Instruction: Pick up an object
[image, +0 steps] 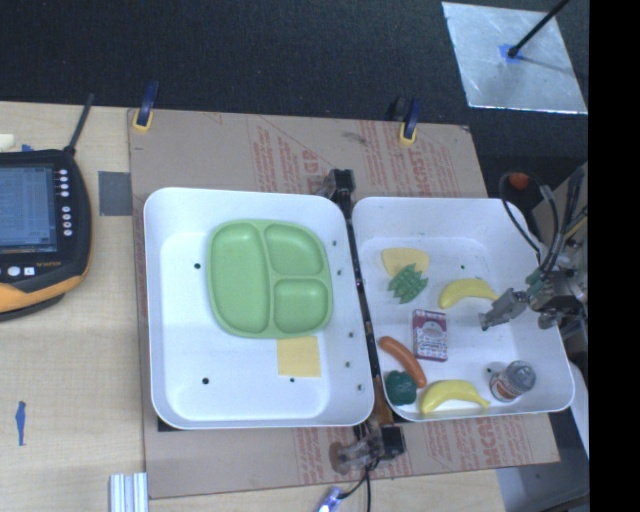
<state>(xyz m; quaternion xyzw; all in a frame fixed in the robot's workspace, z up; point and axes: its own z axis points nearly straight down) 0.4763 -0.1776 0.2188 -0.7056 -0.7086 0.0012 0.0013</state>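
Two white bins (160, 300) sit on brown cardboard (300, 160) printed with faded red lettering. The left bin holds a pale green divided plate (268, 277) and a yellow square (299, 356). The right bin holds two yellow bananas (466, 292), an orange-red sausage (402, 360), a dark green leaf (408, 284) and a red-and-white patterned box (430, 334).

A robotics lab bench seen from above. Two white bins (160, 300) sit on a cardboard sheet (300, 150) clamped to a pale wooden table (60, 400), with an orange-edged teach pendant (35, 235) at the left. Loose cables (525, 225) trail at the right, above dark carpet (250, 50).
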